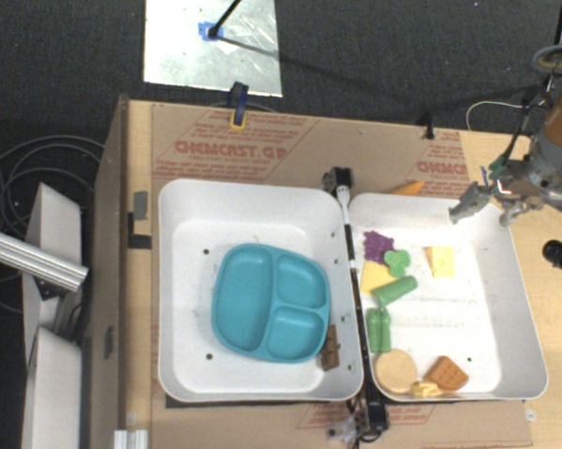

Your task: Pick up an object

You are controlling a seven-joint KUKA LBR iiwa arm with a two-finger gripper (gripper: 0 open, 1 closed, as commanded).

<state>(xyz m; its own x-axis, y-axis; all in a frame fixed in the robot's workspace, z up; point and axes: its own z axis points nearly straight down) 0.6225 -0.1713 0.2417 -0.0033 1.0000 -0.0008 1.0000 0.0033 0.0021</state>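
Cucumber point(396, 290) long axis diagonal, pointing upper right.

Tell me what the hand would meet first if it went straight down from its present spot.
Probably the bare floor of the right bin near its far right corner. The hand hangs above that corner, well clear of the yellow block; height is hard to judge from this slant.

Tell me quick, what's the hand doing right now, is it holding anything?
Hand: open, holding nothing, above the back right corner of the right bin.

Bench point(267, 138) with two white bins point(188, 289) side by side
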